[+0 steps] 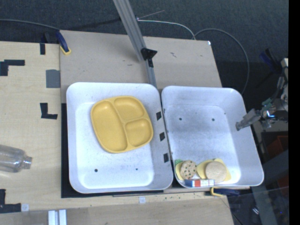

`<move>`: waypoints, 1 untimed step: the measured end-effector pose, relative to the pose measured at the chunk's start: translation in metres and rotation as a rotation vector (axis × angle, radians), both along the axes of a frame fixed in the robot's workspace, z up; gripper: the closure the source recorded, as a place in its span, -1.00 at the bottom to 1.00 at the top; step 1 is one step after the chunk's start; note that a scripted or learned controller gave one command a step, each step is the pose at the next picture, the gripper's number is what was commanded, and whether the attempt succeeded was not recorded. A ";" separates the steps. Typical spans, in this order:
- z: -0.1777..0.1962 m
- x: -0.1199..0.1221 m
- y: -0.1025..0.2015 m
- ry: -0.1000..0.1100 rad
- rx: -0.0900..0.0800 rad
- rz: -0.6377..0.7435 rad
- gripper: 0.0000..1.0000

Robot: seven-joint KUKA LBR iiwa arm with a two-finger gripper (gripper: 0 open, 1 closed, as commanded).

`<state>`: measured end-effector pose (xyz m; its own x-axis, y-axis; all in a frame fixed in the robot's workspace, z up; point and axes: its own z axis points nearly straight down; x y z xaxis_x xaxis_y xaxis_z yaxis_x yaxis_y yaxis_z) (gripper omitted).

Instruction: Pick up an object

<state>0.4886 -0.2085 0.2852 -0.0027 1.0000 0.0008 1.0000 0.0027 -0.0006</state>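
Two shallow white bins sit side by side on the surface. Left bin [79,172] holds a yellow divided plate [122,123], three compartments, lying flat toward the bin's upper middle, tilted a little off square. Right bin [243,111] — items crowded into its near edge: a speckled cookie [188,169] at the left of the cluster, a tan round bun-like piece [216,170] beside it resting on something yellow, and a small red-and-white-and-blue tube [197,183] lying along the near wall just below them. Gripper [243,122] at the right bin's right rim, well apart from the cluster; whether the jaws are spread or pressed together cannot be told at this size, and nothing is visible between them. A grey metal pole [127,17] slants down from the top toward the gap between the bins. Clear plastic bottle [13,158] lies on its side at the far left of the surface — outside both bins.
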 end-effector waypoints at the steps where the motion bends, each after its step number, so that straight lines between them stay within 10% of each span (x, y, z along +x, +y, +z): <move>1: 0.047 0.053 -0.001 -0.007 -0.003 0.003 -1.00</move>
<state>0.5412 -0.2094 0.3321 -0.0055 1.0000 -0.0024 1.0000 0.0056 0.0066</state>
